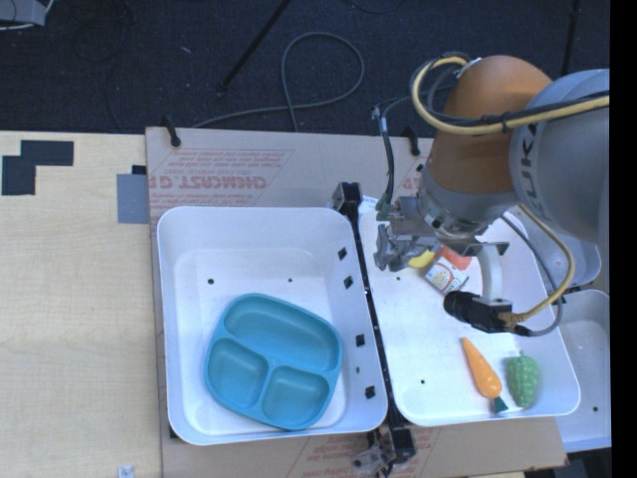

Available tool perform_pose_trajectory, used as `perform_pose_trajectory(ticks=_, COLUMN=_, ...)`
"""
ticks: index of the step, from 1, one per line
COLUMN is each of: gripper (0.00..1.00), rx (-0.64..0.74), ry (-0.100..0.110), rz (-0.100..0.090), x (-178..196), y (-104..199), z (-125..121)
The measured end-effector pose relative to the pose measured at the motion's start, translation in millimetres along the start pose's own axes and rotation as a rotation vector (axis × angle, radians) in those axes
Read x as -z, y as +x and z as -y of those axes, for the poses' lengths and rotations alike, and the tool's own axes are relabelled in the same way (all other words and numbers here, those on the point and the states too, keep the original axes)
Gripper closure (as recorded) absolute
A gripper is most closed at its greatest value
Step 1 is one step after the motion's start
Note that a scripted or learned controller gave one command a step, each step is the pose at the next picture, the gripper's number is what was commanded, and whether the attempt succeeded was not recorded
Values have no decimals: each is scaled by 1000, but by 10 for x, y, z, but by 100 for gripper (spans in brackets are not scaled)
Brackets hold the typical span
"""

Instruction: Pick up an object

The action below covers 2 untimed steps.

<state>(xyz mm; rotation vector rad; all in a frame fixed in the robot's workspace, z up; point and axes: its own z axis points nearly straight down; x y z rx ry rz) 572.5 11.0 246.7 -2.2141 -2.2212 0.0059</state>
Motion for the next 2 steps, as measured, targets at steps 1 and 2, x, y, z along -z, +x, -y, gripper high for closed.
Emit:
perform_pose_trajectory(ticks=1, gripper=100, rx=0, ry=-1, rz=0, x=29, y=450, z=149)
perform_pose_trajectory(ticks=2, gripper=100, rx=1, ry=0, rz=0, x=43, y=894, z=358)
